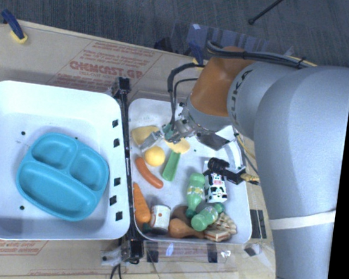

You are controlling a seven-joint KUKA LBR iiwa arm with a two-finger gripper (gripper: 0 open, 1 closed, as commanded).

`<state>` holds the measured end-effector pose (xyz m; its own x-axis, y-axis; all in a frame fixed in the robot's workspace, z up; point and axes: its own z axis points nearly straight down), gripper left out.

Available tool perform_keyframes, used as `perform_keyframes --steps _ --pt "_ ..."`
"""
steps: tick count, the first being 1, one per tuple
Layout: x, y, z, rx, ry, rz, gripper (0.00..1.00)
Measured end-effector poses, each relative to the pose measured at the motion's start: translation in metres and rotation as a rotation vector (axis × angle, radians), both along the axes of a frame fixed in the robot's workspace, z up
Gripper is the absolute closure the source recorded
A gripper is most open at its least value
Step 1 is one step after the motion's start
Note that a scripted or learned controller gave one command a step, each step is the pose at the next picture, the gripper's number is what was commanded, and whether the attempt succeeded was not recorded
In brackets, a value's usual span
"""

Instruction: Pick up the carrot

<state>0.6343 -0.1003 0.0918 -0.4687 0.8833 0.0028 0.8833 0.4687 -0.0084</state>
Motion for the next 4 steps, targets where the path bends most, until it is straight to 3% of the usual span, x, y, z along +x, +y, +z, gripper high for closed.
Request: perform_keyframes --steps 1,2,3,4 --pt "0.001 0.000 0.011 -0.002 0.003 0.007 1.00" --pt "-0.005 0.018 0.135 -0.003 -0.019 0.097 1.00" --pt "-0.008 0.017 0.128 -0.001 -0.005 0.095 0.00" --pt "0.019 -0.007 0.005 0.003 0.006 0.286 0.00"
